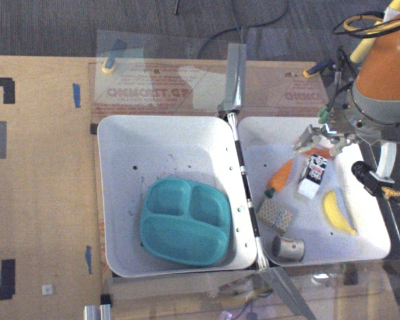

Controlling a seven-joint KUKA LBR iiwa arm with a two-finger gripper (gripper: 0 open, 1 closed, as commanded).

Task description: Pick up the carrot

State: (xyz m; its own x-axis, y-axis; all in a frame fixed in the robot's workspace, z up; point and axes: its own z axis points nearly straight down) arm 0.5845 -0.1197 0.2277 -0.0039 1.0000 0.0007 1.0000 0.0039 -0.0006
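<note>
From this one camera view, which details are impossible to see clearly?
- Hand: small and cluttered above the right white bin; its state is unreadable.
- Orange tapered carrot: its upper end merges with the small white printed carton.
- Carton print: too small to read.
- Small grey metal cylinder: blurred, contents unclear.

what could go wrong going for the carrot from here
The carrot lies close beside the white carton, so closing fingers might catch or shove the carton instead. The gripper sits above and right of the carrot, so a straight descent would likely miss it. The carrot lies at a slant, so it may roll away.
</note>
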